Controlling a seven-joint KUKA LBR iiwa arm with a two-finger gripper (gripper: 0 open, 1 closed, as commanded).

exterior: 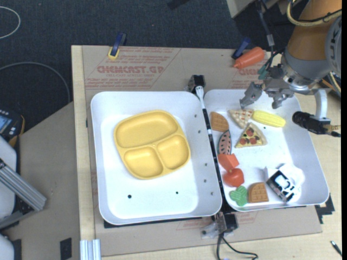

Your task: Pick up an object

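Camera view: grey arm (312, 42) with orange band reaching in from the right, wrist bent downward over the far end of the right bin (309, 145), claw (265, 97) hanging just above the toys with fingers spread, nothing between them. Directly under the claw, a yellow corn cob (269, 118) lying beside a pale pizza slice (240, 115); just nearer, a second pizza slice (251, 136) with red topping. Farther along the same bin: brown bread piece (219, 122), watermelon slice (225, 142), red pieces (231, 169), green item (239, 195), waffle (258, 192), black-and-white object (282, 184). Left bin (108, 194) bearing a yellow divided plate (152, 143). Orange carrot toy (249, 58) resting on the surface beyond the bins
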